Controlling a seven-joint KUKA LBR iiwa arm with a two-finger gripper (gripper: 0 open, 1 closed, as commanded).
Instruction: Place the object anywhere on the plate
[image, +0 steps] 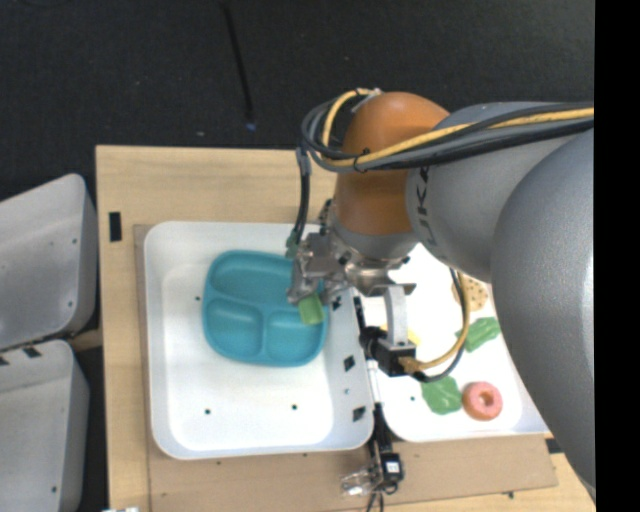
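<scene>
A teal plate (255, 310) with three compartments lies in the left white bin (180, 400). My gripper (308, 295) hangs over the plate's right rim, under the orange wrist band. A small green object (312, 311) sits between the fingertips, and the gripper is shut on it. The object is just above the plate's right edge. The arm's bulk hides most of the gripper body.
The right bin (510, 425) holds a pink ring-shaped toy (484, 400), a green piece (441, 396), another green piece (482, 333), and a speckled tan item (478, 293). Cables run down the divider between the bins. The arm covers much of the right bin.
</scene>
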